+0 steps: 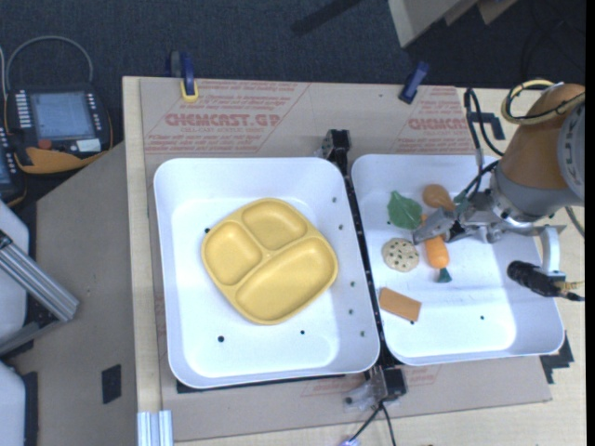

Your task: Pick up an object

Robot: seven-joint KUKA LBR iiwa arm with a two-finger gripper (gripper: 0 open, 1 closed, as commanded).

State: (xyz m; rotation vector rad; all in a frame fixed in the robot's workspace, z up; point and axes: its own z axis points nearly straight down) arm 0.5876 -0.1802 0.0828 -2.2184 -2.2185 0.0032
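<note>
Right bin (493, 337), upper left part: carrot (437, 253) lies just under my gripper (437, 229), long axis running toward the bin's near edge | fingers: cannot tell whether apart or together | cookie (402, 255) just left of carrot

Red "CHEMCAST" print repeats on the bench board (232, 114).

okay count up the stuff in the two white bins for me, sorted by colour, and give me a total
Yellow: 1, the divided plate in the left bin.
Orange: 3, a carrot, a flat wedge and a rounded piece in the right bin.
Green: 1, a leaf.
Tan: 1, a cookie.
Total: 6
</note>
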